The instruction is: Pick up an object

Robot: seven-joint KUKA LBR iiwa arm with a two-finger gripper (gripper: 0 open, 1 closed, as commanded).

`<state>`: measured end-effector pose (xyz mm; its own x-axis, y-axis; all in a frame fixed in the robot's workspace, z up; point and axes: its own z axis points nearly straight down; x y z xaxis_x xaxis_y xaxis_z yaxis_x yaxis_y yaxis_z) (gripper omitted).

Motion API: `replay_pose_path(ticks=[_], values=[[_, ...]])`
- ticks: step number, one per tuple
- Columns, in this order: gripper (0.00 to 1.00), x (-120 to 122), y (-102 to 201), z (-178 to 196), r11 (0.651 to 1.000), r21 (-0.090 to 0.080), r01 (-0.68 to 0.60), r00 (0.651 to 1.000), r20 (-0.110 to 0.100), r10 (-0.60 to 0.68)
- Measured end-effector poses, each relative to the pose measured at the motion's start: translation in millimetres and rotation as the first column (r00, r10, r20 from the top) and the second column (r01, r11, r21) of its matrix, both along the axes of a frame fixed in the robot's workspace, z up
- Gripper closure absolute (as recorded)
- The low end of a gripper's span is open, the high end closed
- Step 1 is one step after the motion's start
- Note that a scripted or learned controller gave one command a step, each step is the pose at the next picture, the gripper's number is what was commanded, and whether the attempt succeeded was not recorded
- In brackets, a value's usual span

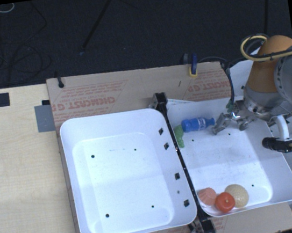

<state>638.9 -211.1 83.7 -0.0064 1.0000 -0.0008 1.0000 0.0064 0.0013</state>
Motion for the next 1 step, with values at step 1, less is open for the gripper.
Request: replay_pose_path(ticks=[1], values=[[0.00, 5.5, -2.1, 24.3, 1.000, 0.001, 0.003, 1.000, -0.001, -0.003]])
